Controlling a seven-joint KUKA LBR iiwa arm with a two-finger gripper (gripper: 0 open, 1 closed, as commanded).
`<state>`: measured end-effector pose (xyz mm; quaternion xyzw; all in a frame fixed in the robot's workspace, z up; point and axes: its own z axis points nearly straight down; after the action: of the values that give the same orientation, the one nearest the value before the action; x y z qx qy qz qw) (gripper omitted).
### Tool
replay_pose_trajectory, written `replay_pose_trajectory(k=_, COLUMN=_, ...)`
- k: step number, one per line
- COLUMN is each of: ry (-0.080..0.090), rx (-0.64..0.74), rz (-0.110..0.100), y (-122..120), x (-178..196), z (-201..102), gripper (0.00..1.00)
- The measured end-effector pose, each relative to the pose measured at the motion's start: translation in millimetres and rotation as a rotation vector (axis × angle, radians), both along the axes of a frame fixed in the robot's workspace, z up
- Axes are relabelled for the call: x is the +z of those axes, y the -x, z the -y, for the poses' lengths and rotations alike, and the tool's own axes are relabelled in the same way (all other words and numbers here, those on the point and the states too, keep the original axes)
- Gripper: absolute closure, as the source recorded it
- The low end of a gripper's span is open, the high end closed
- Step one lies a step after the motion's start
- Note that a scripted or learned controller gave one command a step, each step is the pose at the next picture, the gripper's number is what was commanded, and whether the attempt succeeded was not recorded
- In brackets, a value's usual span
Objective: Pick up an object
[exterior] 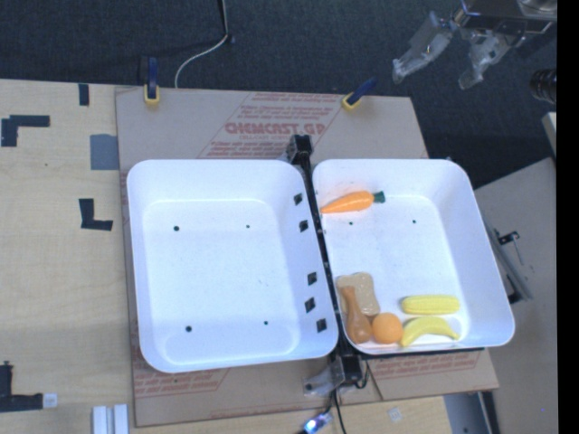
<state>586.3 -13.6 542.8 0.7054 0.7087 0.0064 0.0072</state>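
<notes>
Hand (448, 57) raised above the far right corner of the bench (54, 242), fingers apart, holding nothing.

Two metal fingers (416, 54) splay outward from the wrist, well apart from both bins and over the dark floor beyond the cardboard sheet (262, 125). All pickable items lie in the right bin (452, 183). A carrot (347, 202) rests near the far left edge of that bin, just beside the divider, green tip pointing right. At the near edge, a tan bread slice (358, 289) lies touching a brown piece (354, 319), with an orange (386, 329) just beside them. To the right of the orange, a corn cob (430, 305) lies above a banana (429, 332), close together. The left bin (145, 183) stands beside the right bin, their edges meeting at the centre clips.
</notes>
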Motion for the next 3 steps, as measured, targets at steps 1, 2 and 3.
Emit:
replay_pose_trajectory(k=1, ry=0.001, rx=-0.004, rz=-0.019, y=1.6, x=0.3, z=1.2, gripper=1.00)
replay_pose_trajectory(k=2, ry=-0.001, rx=0.003, rz=-0.019, y=-31.8, x=-9.4, z=-79.4, gripper=1.00)
replay_pose_trajectory(k=3, ry=-0.002, rx=0.000, rz=-0.022, y=-57.2, x=-9.5, z=-144.1, gripper=1.00)
